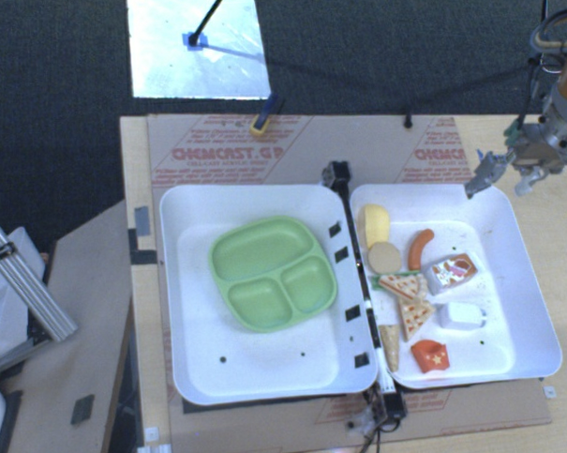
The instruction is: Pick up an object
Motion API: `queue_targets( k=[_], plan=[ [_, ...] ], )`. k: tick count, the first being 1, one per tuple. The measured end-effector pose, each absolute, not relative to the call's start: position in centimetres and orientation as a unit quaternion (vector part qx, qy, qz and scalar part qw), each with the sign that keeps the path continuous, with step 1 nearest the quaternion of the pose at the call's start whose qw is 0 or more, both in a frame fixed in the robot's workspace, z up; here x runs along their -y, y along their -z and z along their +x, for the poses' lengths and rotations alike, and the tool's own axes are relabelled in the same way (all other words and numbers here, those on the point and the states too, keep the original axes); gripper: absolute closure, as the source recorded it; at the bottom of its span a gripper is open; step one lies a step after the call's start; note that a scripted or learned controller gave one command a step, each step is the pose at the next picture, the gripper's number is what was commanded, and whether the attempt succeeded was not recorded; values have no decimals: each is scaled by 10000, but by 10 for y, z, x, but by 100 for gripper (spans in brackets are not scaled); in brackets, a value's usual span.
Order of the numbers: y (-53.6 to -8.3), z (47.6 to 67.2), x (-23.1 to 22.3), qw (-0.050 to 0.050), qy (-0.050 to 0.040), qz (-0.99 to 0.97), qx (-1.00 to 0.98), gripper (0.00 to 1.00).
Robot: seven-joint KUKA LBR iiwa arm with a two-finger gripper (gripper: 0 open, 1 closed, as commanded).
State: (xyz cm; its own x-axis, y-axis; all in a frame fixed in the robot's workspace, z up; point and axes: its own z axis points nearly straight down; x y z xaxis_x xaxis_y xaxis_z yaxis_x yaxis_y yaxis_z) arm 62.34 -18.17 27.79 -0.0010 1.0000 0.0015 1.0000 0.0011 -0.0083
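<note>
Dark carpet surrounds my bench. Nothing is picked yet: my gripper (500, 171) hangs at upper right, over the right bin's (523, 243) corner, fingers spread, holding nothing. Sausage (420, 248) and other food lie below-left.

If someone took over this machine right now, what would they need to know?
Gripper: above the right bin's far right corner, fingers apart, nothing between them.
Food toys all lie in the right bin: yellow piece, round biscuit, sausage, small carton, two sandwich triangles, white block, red piece.
Left bin holds a green tray.
Done: nothing picked yet.
Left: lower onto one toy, close, lift.
</note>
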Motion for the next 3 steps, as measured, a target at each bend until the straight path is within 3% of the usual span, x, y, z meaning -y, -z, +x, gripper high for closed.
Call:
queue_targets(
  k=[1, 3],
  plan=[
    [-284, 625, 181, -11, 5, -7058, 7084, 0],
    [-180, 618, 187, 13, -9, -7067, 7075, 0]
  ],
)
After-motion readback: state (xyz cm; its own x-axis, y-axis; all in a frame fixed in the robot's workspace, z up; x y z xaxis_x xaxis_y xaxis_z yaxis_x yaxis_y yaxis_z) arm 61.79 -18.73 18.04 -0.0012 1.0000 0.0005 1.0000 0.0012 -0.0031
